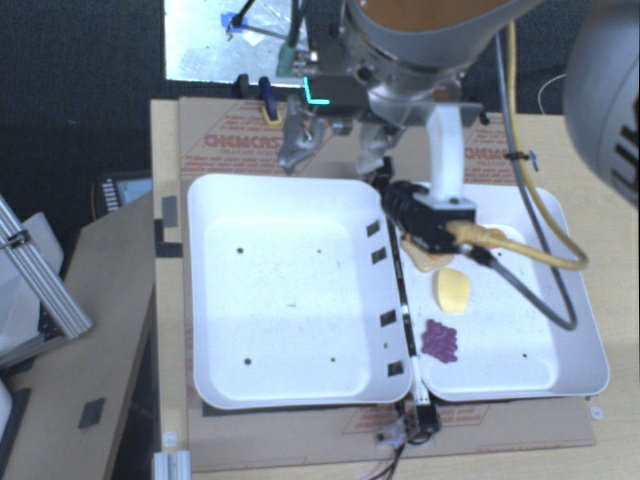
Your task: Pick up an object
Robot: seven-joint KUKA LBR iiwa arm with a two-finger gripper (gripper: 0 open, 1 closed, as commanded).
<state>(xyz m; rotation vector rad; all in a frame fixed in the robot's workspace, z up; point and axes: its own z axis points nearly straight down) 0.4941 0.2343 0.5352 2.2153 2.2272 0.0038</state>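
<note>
While the arm (440, 18) reaches in from the right and looms over the back of the bench, we see its gripper (335, 153) hanging above the far edge of the left bin (215, 368), near the seam where the two bins meet. Two metal fingers (297, 148) point downward — they stand apart from each other with a clear gap, and we see nothing between them. A small green light (316, 93) glows on the gripper body just above them.

We find the objects to pick up in the right bin (575, 368). A pale yellow piece (452, 290) lies close to the dividing seam, roughly midway along the bin's depth. Just in front of it, nearer the camera and still beside the seam, sits a small purple clump (440, 340). A tan, flat piece (425, 259) lies behind the yellow one, partly covered by a black fitting (425, 218) — we cannot tell its full shape.

From that fitting a yellow cable (540, 260) and a grey cable (530, 293) curve across the right bin towards the arm. A white upright post (447, 158) rises behind the fitting.

Both bins rest on a sheet of brown cardboard (230, 133) printed with red lettering, which lies on the bench (165, 168).
</note>
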